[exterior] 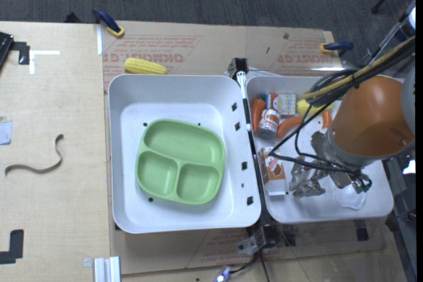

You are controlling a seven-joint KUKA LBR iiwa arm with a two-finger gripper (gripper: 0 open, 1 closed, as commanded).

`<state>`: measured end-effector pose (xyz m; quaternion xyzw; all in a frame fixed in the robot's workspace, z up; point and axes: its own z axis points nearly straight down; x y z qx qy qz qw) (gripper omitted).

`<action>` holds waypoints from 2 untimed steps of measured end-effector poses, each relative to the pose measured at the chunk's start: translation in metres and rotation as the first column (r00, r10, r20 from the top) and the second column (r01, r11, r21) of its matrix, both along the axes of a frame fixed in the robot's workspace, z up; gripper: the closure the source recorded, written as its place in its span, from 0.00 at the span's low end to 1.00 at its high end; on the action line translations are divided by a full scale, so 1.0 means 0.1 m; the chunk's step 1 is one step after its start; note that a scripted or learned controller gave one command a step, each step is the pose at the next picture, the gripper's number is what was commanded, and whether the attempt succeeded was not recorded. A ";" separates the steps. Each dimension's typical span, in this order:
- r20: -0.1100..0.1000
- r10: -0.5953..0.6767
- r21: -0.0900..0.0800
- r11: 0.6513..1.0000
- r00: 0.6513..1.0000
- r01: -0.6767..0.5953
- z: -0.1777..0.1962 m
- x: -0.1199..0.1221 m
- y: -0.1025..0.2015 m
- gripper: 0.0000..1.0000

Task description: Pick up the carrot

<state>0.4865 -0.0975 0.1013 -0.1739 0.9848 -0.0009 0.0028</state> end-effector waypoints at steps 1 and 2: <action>-0.003 0.341 0.002 0.940 0.940 -0.341 -0.10 0.06 -0.15 1.00; -0.001 0.587 0.000 0.810 0.810 -0.587 -0.09 0.08 -0.91 1.00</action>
